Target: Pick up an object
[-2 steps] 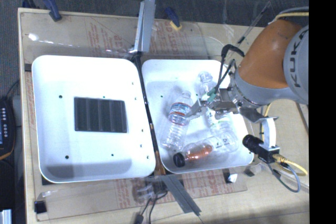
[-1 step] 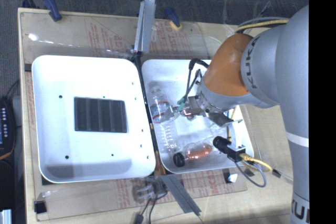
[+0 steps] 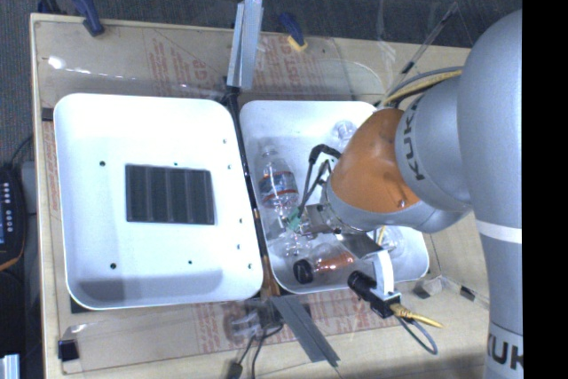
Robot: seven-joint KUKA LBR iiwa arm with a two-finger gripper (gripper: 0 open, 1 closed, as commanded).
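Two shallow white bins sit side by side on the bench, the left bin (image 3: 89, 191) holding a dark ribbed rectangular panel (image 3: 169, 194) near its middle, the right bin (image 3: 266, 124) crowded with clear plastic bottles. From three o'clock the grey arm (image 3: 484, 129) reaches over the right bin, its orange band (image 3: 377, 169) covering much of the bin's centre. The gripper (image 3: 306, 222) points down toward the bin floor at about nine o'clock from the orange band, among the bottles; whether it is spread or pressed together cannot be told, because the wrist and the glare on the plastic hide it. A clear bottle with a red-and-white label (image 3: 277, 182) lies just at eleven o'clock from the gripper, near the bin's left wall. Another clear bottle with a dark cap and amber tint (image 3: 321, 264) lies at five o'clock from the gripper, close to the bin's lower edge. A black-and-white fitting (image 3: 377, 284) on the arm hangs over the bin's lower right rim. Blue clamps (image 3: 87, 11) grip the bench at its top edge, toward eleven o'clock.
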